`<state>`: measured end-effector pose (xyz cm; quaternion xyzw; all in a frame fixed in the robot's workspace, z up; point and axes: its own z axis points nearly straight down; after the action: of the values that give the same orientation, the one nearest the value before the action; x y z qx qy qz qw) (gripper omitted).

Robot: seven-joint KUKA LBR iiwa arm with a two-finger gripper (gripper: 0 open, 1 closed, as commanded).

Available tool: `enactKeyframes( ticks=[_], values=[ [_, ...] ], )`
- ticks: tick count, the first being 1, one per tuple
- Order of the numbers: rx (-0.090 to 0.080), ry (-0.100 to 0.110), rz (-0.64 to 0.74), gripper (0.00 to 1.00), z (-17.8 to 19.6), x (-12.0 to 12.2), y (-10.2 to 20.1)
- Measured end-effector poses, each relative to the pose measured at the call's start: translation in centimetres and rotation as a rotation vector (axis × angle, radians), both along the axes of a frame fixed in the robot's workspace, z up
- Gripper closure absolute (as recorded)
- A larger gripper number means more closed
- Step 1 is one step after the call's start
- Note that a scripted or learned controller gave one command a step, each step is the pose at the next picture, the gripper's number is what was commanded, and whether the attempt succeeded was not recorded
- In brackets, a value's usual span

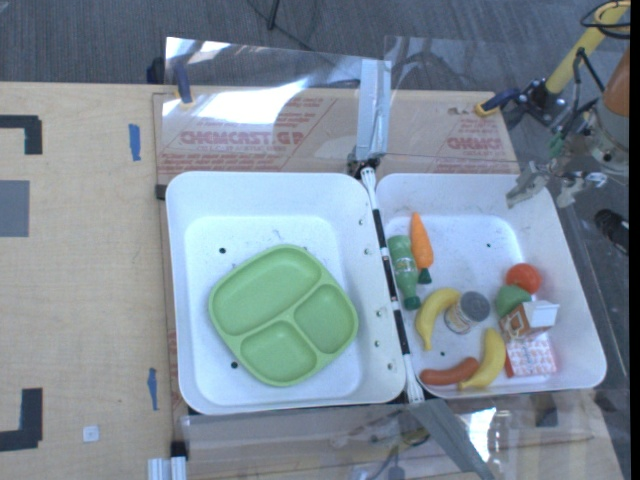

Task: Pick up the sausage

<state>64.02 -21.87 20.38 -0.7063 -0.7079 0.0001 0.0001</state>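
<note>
The grey metal two-finger gripper (553,180) hangs over the far right corner of the right shallow white plastic bin (590,308), just at its rim, and whether it stands wide or narrow I cannot tell; nothing shows between its tips. The reddish-brown curved toy sausage (448,373) lies at the near edge of that bin, close to the front wall, its right end touching a curved yellow toy banana (489,358). A second yellow banana (434,313) lies above it beside a small round grey-lidded jar (465,311). Along the bin's left wall lie a green plastic bottle (404,269) and an orange toy carrot (421,241), side by side. At the right sit a red and green round toy vegetable (517,288) and a small red-and-white carton (529,340), its print too small to read. The bin's far middle floor lies bare between carrot and right wall. The left shallow white bin (190,228) holds a light green three-compartment plastic plate (284,315), with bare floor round it. Behind both bins a brown cardboard sheet (260,138) carries faint red lettering, blurred.
</note>
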Motion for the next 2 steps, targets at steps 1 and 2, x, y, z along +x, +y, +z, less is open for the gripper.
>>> enactKeyframes(
  ticks=[1,2],
  values=[
    [-0.001,-0.002,-0.341,0.0,-11.0,-0.8,7.4],
    [-0.001,-0.001,-0.315,0.0,-11.7,2.8,3.0]
  ],
)
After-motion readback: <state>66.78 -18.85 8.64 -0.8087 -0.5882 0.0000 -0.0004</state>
